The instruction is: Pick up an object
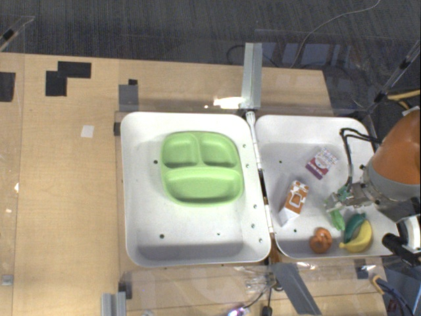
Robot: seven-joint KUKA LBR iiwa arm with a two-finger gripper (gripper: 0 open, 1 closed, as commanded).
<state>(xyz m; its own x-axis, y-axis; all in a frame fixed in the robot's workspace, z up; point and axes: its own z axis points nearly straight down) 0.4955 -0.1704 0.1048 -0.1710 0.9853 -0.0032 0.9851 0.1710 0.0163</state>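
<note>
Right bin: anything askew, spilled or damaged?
Nothing spilled or visibly damaged. In the right bin, the orange-and-white carton and purple packet lie tilted; the banana and reddish fruit crowd the near corner beside the gripper.

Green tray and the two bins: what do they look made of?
Green tray: likely moulded plastic, matte; uniform colour, rounded compartment ridges, soft highlights. Left bin and right bin: probably formed white plastic, though painted metal is possible; smooth, slightly satin walls, rounded corners, small dark holes in the floors.

I see my gripper (343,201) low in the right bin (289,131), near its front-right corner, just above the banana (358,240).
</note>
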